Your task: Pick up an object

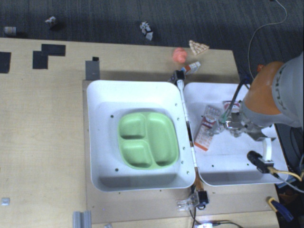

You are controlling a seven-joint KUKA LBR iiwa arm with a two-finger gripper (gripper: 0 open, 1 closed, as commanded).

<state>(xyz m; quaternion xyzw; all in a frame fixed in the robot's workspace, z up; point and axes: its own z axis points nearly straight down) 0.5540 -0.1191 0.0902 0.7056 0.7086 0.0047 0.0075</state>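
On your wooden bench (42,141), the left bin (97,127) holds a green divided tray (147,139). In the right bin (223,163), your end effector (227,122) hovers just beside a white-and-red packet (205,127); you cannot tell its opening.

We see the arm (289,91) as a fat rounded grey shell with an orange band above the wrist. Wrist end is darker grey metal, blurry. A thin dark cable runs up from near the wrist.
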